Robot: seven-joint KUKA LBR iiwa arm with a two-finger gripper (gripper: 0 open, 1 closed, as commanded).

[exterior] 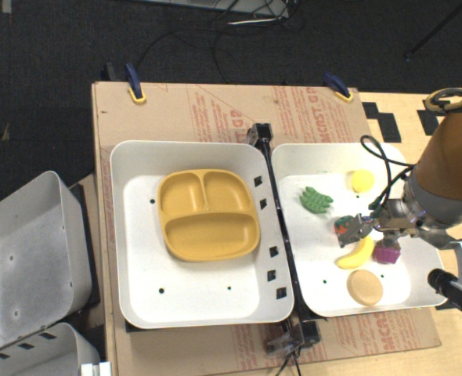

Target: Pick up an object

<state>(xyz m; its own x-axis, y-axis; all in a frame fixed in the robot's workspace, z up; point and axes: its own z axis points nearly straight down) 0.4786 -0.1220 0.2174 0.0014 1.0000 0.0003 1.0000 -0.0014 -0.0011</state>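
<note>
The right bin [309, 304] holds a green leafy toy [316, 200], a small yellow round piece [362, 181], a yellow banana [356, 255], a purple piece [387, 252] and a tan round piece [365, 287]. My gripper [355, 228] hangs low over the middle of this bin, just above the banana and left of the purple piece. A small dark green and red thing sits at its tip; I cannot tell whether it is held. The arm comes in from the right and hides part of the bin's right side.
The left bin [137, 288] holds a yellow divided tray [209, 214]. A black divider with clips [272, 210] runs between the bins. A grey container [27, 265] stands off the bench at the left. Cables lie on the dark floor behind.
</note>
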